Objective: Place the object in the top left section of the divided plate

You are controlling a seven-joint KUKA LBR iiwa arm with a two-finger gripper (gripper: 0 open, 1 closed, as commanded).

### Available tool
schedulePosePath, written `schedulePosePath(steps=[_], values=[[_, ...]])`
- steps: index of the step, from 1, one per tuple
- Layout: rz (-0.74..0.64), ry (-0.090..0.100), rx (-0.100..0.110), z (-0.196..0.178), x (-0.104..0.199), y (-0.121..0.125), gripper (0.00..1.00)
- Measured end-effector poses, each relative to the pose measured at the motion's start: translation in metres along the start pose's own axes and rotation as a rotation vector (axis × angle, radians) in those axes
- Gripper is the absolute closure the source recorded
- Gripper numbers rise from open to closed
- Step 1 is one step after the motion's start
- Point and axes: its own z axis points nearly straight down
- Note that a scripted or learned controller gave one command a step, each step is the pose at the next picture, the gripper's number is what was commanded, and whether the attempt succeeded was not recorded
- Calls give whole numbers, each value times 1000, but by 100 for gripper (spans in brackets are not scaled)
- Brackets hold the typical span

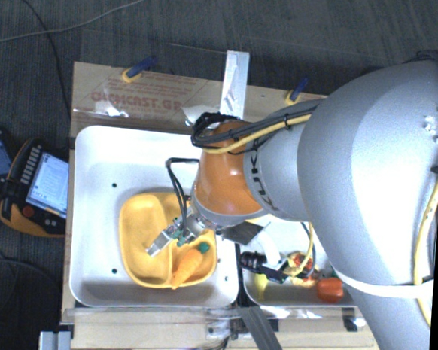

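The gripper [170, 238] is hovering over the plate [141, 225] in the left bin [96, 198] (jaws' state unclear), carrot [187, 265] lying beside, probably released.

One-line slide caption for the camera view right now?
KUKA arm's tool hovers over the yellow divided plate in the left bin; an orange carrot-like object lies in its lower-right section.

Yellow divided plate [143, 229], orange carrot [187, 265], white bins [96, 198], grey arm [356, 159] w/ orange band [222, 186]
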Motion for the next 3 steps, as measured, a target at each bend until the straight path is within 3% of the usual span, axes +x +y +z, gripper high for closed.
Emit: schedulePosePath(steps=[1, 2, 3], values=[[-1, 3, -16, -16, 2, 7, 100], [91, 13, 4, -3, -23, 57, 100], [-5, -11, -35, -10, 18, -13, 100]])
